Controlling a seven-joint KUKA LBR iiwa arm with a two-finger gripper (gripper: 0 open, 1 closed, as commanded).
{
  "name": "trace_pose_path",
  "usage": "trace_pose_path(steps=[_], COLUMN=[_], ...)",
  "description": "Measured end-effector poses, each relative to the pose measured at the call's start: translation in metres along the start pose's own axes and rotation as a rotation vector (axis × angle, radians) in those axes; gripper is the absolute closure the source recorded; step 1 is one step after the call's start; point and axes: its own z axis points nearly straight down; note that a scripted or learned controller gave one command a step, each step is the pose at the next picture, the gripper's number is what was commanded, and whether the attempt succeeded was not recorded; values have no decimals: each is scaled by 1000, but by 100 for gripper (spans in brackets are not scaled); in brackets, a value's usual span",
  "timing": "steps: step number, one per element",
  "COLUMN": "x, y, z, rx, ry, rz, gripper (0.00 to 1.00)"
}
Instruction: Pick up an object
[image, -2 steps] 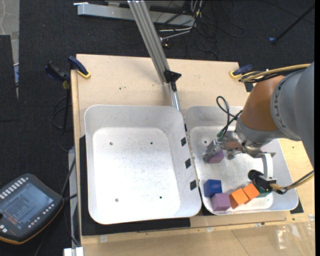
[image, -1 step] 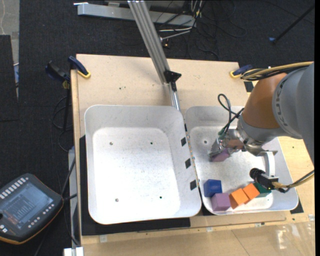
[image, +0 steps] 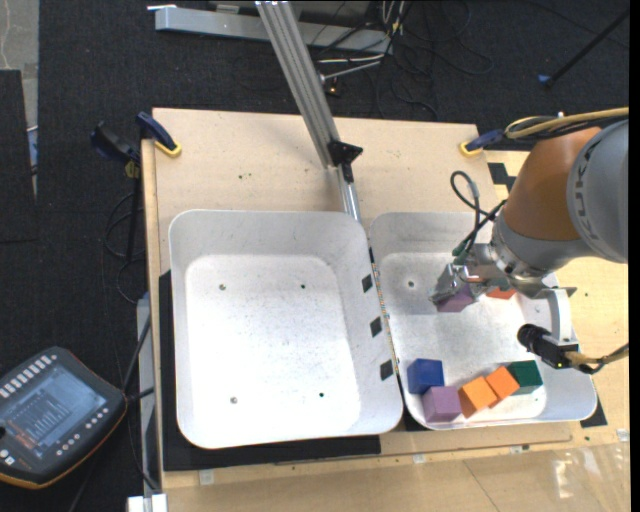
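Down in the right bin (image: 400, 270), a small purple block (image: 455, 299) sits right at the tips of the claw (image: 452, 291), in the bin's upper middle; whether the claw is actually closed on it or merely touching it cannot be told from this slant. Something red (image: 500, 293) peeks out just beside the wrist, partly hidden. Along the bin's near edge lies a cluster of blocks: a blue cube (image: 425, 375), a purple cube (image: 442, 403) just below it, an orange cube (image: 481, 391) and a green cube (image: 524, 378), the last two touching. The left bin (image: 200, 240) lies alongside, both resting on the pale wooden tabletop (image: 250, 150). A handheld pendant (image: 50, 415) lies on the floor at lower left.
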Motion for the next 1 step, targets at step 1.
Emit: trace_pose_path(steps=[1], x=[-10], y=[-1], z=[-49], rx=[-2], ry=[-1], rz=[0], gripper=[100])
